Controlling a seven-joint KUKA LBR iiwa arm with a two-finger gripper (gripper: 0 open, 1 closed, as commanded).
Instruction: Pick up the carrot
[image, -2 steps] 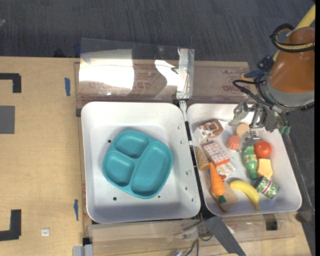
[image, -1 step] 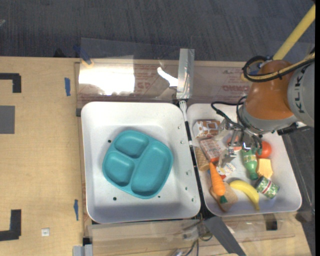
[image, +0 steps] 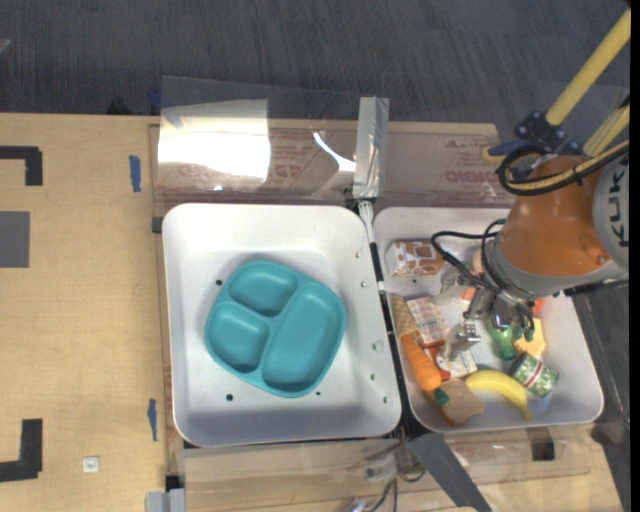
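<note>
Lying just left of the gripper (image: 464, 338), the carrot (image: 421, 362).

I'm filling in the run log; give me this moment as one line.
arm: over right bin | gripper: above the food pile | carrot: lying in bin, not held | teal plate: left bin

A teal three-compartment plastic plate (image: 275, 325) lies in the left white bin (image: 190, 240). The orange carrot (image: 422, 363) lies in the right white bin (image: 585, 375), left of the yellow banana (image: 497, 387).

Orange-banded grey arm (image: 560, 235), black cables
</note>
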